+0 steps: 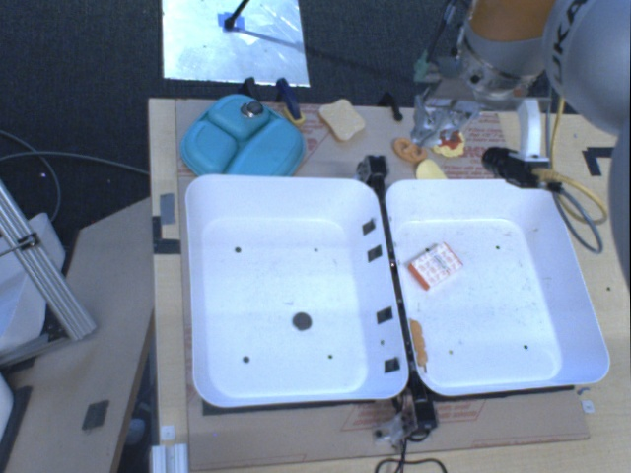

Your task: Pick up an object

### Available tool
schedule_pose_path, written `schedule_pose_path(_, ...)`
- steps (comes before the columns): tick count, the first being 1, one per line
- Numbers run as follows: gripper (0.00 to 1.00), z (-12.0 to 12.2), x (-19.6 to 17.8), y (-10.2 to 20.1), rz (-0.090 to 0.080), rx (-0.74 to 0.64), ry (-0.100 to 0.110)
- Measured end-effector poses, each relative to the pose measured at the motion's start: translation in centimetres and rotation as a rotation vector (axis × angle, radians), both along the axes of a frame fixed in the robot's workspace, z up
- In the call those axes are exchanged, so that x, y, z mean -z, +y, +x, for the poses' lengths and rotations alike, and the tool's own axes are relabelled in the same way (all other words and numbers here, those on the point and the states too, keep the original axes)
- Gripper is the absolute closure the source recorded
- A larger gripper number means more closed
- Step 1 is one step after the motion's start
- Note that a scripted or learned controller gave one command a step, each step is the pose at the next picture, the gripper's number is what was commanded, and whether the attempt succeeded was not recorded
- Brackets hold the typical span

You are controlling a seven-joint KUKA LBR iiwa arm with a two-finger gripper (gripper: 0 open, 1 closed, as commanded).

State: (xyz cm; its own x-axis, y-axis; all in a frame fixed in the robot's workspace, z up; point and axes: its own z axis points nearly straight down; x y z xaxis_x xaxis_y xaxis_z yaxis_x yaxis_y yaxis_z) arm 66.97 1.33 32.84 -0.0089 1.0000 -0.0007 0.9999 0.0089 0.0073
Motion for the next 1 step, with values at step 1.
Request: schedule_pose_path(1, 1.00, -0.22, 8.06, 4.46, 0.002, 0.001, 0.012)
